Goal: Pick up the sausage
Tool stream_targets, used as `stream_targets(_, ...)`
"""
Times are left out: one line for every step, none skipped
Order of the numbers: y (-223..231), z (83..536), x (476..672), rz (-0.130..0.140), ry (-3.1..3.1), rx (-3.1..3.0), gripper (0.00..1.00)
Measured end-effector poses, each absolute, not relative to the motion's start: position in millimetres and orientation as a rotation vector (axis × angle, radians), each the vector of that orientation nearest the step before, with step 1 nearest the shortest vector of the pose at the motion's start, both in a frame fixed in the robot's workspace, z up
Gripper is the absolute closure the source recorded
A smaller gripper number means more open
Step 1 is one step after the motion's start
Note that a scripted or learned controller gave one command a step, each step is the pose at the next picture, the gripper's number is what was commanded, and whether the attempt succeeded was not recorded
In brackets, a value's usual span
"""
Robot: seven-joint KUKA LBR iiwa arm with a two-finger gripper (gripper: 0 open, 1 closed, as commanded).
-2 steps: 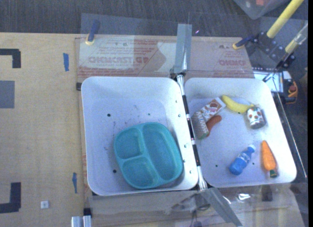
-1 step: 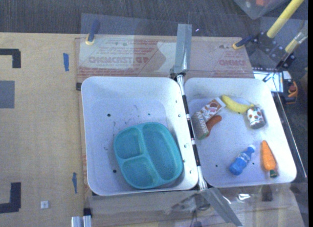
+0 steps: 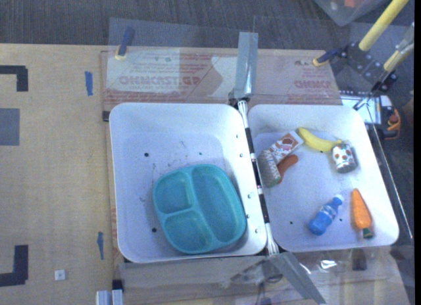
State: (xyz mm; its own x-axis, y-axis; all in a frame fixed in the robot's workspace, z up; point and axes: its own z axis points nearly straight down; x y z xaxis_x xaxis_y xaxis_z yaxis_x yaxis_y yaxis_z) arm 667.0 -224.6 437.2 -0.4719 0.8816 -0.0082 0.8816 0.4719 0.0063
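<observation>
Starting on the left, the wooden bench (image 3: 52,185) is showing black corner marks and bits of blue tape (image 3: 88,83). Next, the left bin (image 3: 128,139) is holding 1 thing: a teal divided plate (image 3: 197,208) with 3 compartments, lying flat toward the bin's near right corner.

Moving across the seam, the right bin (image 3: 385,231) is carrying 7 things. Hard by its left wall a grey crinkled packet (image 3: 268,167) is lying. The sausage (image 3: 287,163), reddish brown, is resting just beside it, touching or nearly touching its right edge. A red-and-white wrapper (image 3: 286,144) is sitting just above the sausage, crowding it from behind. The banana (image 3: 318,140) is lying to the right of that wrapper, and a small printed can (image 3: 343,158) is resting on its side at the banana's right end. Nearer the front, a blue bottle (image 3: 325,215) is lying tilted, well apart from the sausage, and a carrot (image 3: 360,213) is lying just right of it.

Behind both bins a clear sheet (image 3: 164,73) and a metal upright (image 3: 247,67) are standing. At the far upper right, yellow rods (image 3: 391,11) are slanting in.

How the gripper is set, I cannot tell.
</observation>
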Motion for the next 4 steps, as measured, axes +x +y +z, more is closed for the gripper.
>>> stream_targets(-223.8,437.2,667.3,0.002,2.547,1.821,1.00)
stream_targets(-223.7,437.1,667.3,0.003,2.427,1.979,1.00)
stream_targets(-223.4,436.9,667.4,0.004,2.247,2.183,1.00)
stream_targets(-223.4,436.7,667.3,0.004,2.046,2.373,1.00)
